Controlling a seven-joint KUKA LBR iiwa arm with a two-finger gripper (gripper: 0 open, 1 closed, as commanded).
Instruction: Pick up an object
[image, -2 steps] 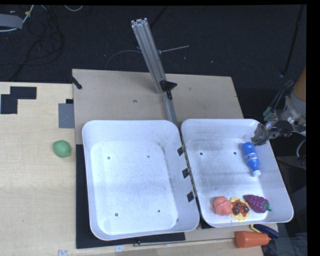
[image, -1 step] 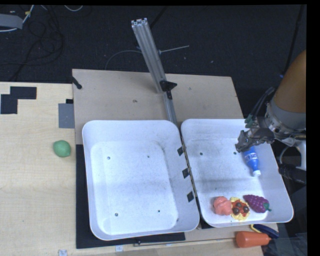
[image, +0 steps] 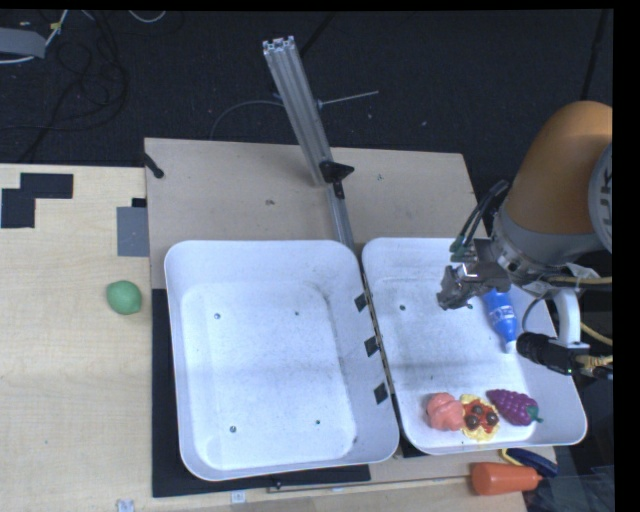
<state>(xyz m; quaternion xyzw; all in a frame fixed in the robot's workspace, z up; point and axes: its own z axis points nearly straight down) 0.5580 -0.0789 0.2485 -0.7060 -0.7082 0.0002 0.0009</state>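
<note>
1. Nearest, at front edge of bench, outside the bins: orange carrot-like toy (image: 503, 478) lying flat, w/ a blue-yellow item (image: 532, 460) just beside it, partly hidden.
2. Front-right corner of right bin (image: 420, 420): three toys in a row. Pink-orange round toy (image: 443, 411) on the left, touching a yellow-red-dark toy (image: 480, 417) in the middle, then purple grape bunch (image: 512, 406) on the right, near the bin's rim.
3. Left bin (image: 190, 300) alongside, touching right bin along a shared edge w/ small black clips.
4. Mid-depth, right bin's right side: blue bottle-like object (image: 501, 314) lying on bin floor, pointing roughly front-to-back, just beside and below the gripper.
5. Gripper (image: 456, 295) hanging over right bin's far half, dark fingers pointing down-left; can't tell if apart or together, too dark and small. Nothing seen between them.
6. Behind gripper: grey wrist, cables, then orange band (image: 565, 165) of arm coming in from right.
7. Far left, on light wood surface outside bins: green ball (image: 125, 297), well apart from everything else.
8. Farthest: slanted metal rail (image: 305, 110) running from back toward the gap between bins, over tan board (image: 420, 190); dark floor w/ cables beyond.
</note>
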